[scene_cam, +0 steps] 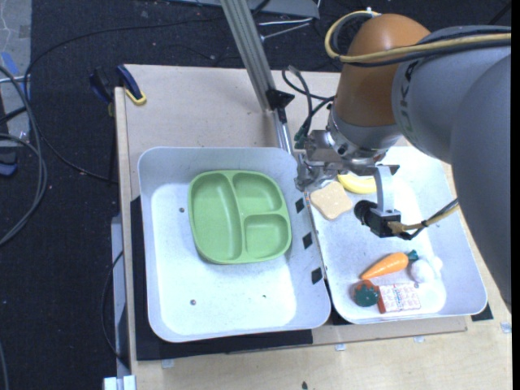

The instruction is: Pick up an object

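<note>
Green divided plate [240,216] lies in the left bin [162,299]. Grey arm with orange band reaches from the right; gripper [318,171] sits low at the right bin's [463,295] far-left corner, jaw state cannot be told. Toast slice [330,201] lies just beside it, banana [357,184] behind. Carrot [385,265] and small box [400,298] lie near the front.

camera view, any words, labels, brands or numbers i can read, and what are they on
None can be read.
The small red and white box in the right bin carries print on its face, too small and blurred to read.
The green divided plate in the left bin bears no text.
</note>
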`<state>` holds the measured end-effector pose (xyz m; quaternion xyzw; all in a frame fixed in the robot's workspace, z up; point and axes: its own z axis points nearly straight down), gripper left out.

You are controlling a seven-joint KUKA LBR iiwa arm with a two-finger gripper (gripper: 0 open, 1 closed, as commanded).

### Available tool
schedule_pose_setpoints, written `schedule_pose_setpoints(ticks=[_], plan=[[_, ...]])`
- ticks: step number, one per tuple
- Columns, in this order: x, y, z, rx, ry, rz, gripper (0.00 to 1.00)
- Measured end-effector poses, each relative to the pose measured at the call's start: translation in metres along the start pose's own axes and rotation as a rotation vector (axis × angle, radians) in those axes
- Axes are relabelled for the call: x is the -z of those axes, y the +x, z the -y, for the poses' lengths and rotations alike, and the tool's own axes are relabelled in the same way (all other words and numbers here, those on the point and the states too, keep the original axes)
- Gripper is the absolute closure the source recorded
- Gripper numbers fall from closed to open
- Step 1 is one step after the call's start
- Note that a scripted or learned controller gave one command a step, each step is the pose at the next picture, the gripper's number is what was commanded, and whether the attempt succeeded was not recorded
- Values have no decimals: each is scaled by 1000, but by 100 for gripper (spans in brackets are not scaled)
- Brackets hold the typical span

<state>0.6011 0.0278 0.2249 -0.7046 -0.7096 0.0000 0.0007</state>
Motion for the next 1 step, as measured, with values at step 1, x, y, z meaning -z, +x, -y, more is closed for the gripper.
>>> schedule_pose_setpoints(ticks=[1], plan=[[11,53,-3,1,-3,0,100]])
